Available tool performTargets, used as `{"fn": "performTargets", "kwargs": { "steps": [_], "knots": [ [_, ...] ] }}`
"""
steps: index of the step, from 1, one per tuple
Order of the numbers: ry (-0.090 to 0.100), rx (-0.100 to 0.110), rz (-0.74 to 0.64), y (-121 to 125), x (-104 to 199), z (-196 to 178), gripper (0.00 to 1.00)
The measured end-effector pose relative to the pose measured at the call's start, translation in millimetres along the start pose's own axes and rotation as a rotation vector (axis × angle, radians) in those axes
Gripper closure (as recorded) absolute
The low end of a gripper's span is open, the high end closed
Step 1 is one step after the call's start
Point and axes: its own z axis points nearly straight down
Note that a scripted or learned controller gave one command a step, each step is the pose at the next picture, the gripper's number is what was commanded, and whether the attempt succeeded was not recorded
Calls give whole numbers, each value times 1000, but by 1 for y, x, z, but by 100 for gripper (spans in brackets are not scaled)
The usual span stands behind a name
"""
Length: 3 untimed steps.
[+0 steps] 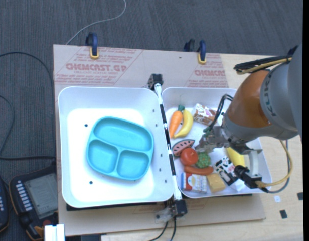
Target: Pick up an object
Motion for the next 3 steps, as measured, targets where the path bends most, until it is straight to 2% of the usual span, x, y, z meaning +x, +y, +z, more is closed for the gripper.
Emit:
{"fn": "performTargets", "kwargs": {
  "steps": [1,2,3],
  "knots": [
    [0,1,0,0,0,0,0],
    [0,0,0,0,0,-9,100],
    [0,1,0,0,0,-9,0]
  ]
}}
